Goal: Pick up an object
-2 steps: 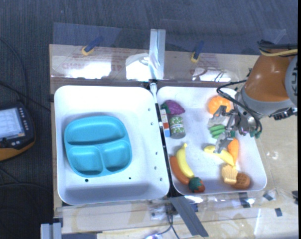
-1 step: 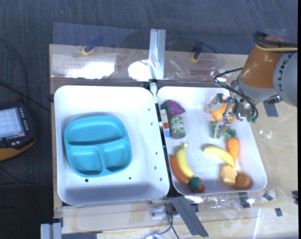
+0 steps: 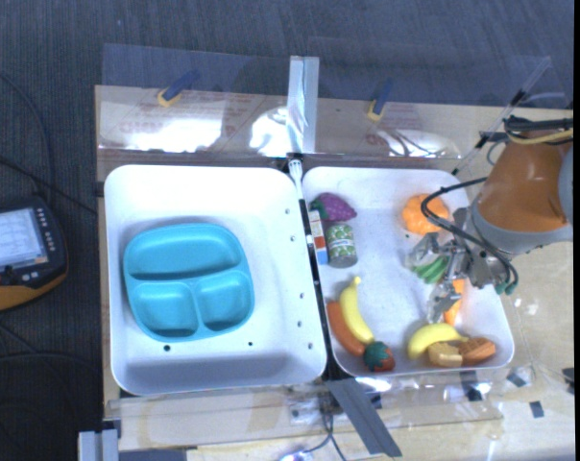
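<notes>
the gripper (image 3: pixel 442 279) is hanging low inside the right bin (image 3: pixel 386 182), near that bin's right wall. whether it is spread, closed or pinching anything cannot be told; the metal parts are blurring together with the toys under them.

nearest candidate: a green vegetable (image 3: pixel 428 269) is lying just at the gripper, touching or right beside it, with something orange (image 3: pixel 452 308) directly below the tool toward the near rim. the green piece's long axis is running diagonally, down-left to up-right.

other things relative to the tool: an orange fruit (image 3: pixel 420 214) is sitting just above it; a small yellow banana (image 3: pixel 432 335) and a bread-like piece (image 3: pixel 459 352) are lying below it in the near right corner. well to the tool's left, a larger banana (image 3: pixel 354 312) is lying lengthwise beside a red strawberry (image 3: pixel 377 356), with a can (image 3: pixel 341 243) and purple grapes (image 3: pixel 334 207) further up.

the left bin (image 3: pixel 127 190) is holding a blue divided plate (image 3: pixel 186 279), far from the tool.

writing: the can's label is too small to read; no brand is legible.
</notes>
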You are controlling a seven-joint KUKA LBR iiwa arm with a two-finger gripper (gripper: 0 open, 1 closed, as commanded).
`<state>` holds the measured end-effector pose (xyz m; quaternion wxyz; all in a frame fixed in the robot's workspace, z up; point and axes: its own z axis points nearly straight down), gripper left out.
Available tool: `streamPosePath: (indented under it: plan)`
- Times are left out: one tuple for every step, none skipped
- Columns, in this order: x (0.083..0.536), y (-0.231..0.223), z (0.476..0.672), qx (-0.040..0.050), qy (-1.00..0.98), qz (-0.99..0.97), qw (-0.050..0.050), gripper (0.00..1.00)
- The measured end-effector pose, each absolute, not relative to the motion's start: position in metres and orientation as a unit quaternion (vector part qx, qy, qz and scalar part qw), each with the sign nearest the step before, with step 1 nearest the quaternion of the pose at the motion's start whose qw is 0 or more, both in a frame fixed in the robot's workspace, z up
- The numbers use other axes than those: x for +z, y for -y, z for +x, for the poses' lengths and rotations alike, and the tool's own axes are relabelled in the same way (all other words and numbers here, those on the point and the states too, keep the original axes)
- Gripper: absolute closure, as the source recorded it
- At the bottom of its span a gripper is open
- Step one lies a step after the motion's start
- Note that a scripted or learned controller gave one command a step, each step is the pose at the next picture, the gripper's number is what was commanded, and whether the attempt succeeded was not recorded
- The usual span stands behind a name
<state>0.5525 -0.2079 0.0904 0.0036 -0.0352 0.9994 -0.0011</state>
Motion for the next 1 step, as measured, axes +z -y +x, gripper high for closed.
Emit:
streamPosePath:
  plan:
    - [0.1036, 0.2075, 0.5564, -0.0043, -0.999, -0.036, 0.009, 1.0]
